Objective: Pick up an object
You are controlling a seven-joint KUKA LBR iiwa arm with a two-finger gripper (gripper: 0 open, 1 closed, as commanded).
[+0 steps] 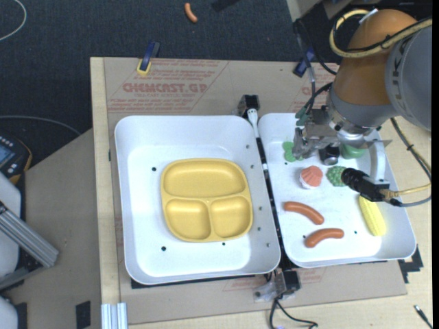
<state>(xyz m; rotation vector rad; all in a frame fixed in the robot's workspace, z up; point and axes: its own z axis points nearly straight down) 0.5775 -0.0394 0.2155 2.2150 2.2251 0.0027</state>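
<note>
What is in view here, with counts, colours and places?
White bins: 2, side by side on the bench.
Divided plate: 1, yellow, three compartments, in the left bin.
Sausages: 2, orange-brown, front of the right bin.
Corn cob: 1, yellow, right bin's right side.
Pink-and-white toy food: 1, middle of the right bin.
Green toy foods: 2, one beside the pink piece, one near the gripper.
Small orange piece: 1, on the dark floor beyond the bench.
Arm: 1, grey and orange, over the right bin.
Gripper: 1, low over the right bin's back.

My arm [384,53] reaches in from the right, orange band above the wrist, bent steeply down; my pincer [317,144] hangs low, its tips seemingly pointing downward.
</note>
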